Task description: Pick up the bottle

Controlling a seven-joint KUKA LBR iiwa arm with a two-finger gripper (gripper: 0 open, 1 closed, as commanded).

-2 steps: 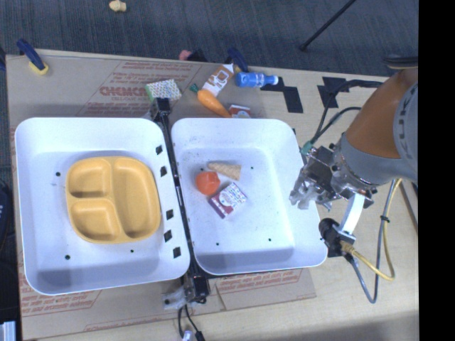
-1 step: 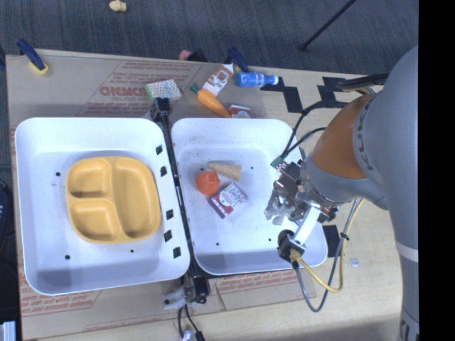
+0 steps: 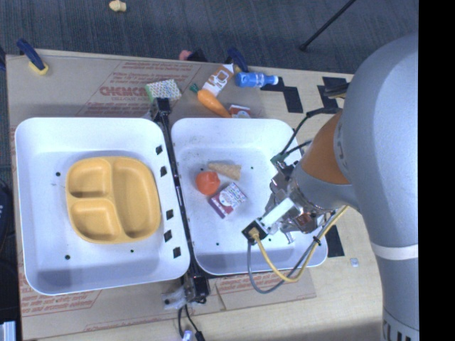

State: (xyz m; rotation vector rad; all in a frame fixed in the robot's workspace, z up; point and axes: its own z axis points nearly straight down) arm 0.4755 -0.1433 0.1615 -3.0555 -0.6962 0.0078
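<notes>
The bottle (image 3: 254, 79) is small and blue with a white cap. It lies on its side on the cardboard behind the right bin (image 3: 234, 130), outside both bins. My gripper (image 3: 279, 226) hangs low over the right bin's front right corner, well in front of the bottle and apart from it. The grey arm with its orange band (image 3: 323, 158) covers the gripper's top. Nothing shows held in the gripper.
In the right bin lie a red ball (image 3: 207, 182), a tan wedge (image 3: 226, 169) and a small red-and-white carton (image 3: 227, 199). The left bin (image 3: 35, 141) holds a yellow divided plate (image 3: 112, 198). Near the bottle lie an orange carrot (image 3: 212, 103), a white carton (image 3: 219, 81) and a checked pad (image 3: 163, 89). A yellow cable (image 3: 284, 275) loops over the front rim.
</notes>
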